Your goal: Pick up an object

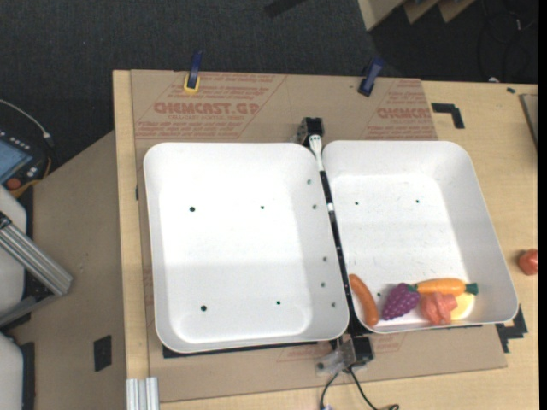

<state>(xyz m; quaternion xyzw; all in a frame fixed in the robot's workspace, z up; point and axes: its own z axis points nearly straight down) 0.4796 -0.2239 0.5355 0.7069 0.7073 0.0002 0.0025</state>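
1. From where I stand, the task is at its very beginning: all the toy foods lie in the right bin [410, 186], and nothing is lifted yet.
2. The state of the tool I cannot tell, whether it is released or clenched on something.
3. The objects to pick are crowded in the near corner of the right bin: a long orange sausage-like piece [363, 300] against the wall beside the left bin [226, 246], a purple bunch of grapes [399, 301] just beside it, then a carrot [445, 286] with a green end, lying over a red piece [435, 309] and a pale yellow piece [462, 307].
4. In my judgement, the next move calls for choosing one piece and coming down straight over it. The grapes or the carrot seem easiest; the sausage piece is touching the bin wall, so the fingers may have little room there.
5. The pieces touch each other, so a grasp may push the neighbours or take two at once.
6. The bins rest on a brown cardboard sheet [256, 101] with red printing, fixed by a yellow clamp [192, 79] and a blue clamp [371, 75] at the far edge. A small orange object [528, 262] lies outside, right of the bins. The floor [128, 15] around is dark.
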